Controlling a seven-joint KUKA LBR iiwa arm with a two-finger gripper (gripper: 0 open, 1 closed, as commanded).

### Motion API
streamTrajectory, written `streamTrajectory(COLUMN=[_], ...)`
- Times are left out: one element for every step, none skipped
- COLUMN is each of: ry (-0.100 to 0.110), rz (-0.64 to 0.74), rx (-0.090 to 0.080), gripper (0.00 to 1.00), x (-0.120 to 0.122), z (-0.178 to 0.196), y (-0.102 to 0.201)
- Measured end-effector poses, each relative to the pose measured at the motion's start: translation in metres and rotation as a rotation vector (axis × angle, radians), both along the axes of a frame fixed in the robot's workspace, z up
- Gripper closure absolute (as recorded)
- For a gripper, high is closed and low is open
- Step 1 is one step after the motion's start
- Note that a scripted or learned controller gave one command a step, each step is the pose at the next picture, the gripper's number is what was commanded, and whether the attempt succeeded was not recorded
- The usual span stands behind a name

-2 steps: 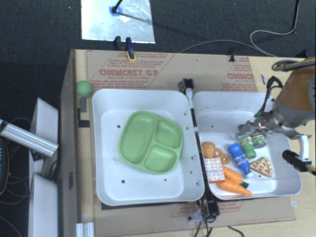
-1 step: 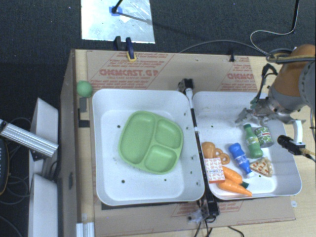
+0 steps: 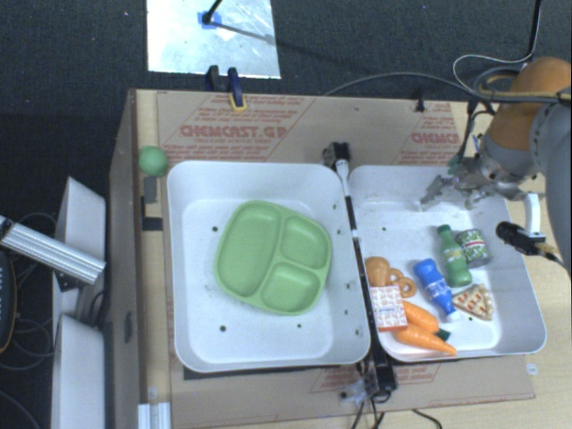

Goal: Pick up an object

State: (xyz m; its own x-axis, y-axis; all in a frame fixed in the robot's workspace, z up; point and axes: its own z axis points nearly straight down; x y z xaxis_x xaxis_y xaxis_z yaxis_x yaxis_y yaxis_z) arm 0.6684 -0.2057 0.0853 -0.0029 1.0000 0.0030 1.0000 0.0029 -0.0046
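At five o'clock in the right bin [image 3: 523, 324], the green bottle [image 3: 451, 256] looks light, rigid, slick—best pinched mid-body; gripper [image 3: 458, 189] above, empty, whether clenched I cannot tell.

Even, bright overhead light was cast; glare was seen on the foil sheet [image 3: 213, 27], far left of the gripper [image 3: 458, 189]; detail was rendered slightly soft.

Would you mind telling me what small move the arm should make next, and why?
Probably lower toward the green bottle. The gripper sits near the right bin's far wall, over bare floor, and the bottle is the nearest item.
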Motion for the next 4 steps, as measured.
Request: streamTrajectory(ry=[-0.006, -0.009, -0.011, -0.008], rz=[-0.001, 0.0, 0.002, 0.001], rx=[-0.004, -0.004, -0.004, -0.004], gripper=[0.0, 1.0, 1.0, 0.0], x=[-0.073, -0.071, -0.052, -0.053], z=[-0.001, 0.01, 0.106, 0.104], y=[-0.001, -0.001, 0.035, 0.034])
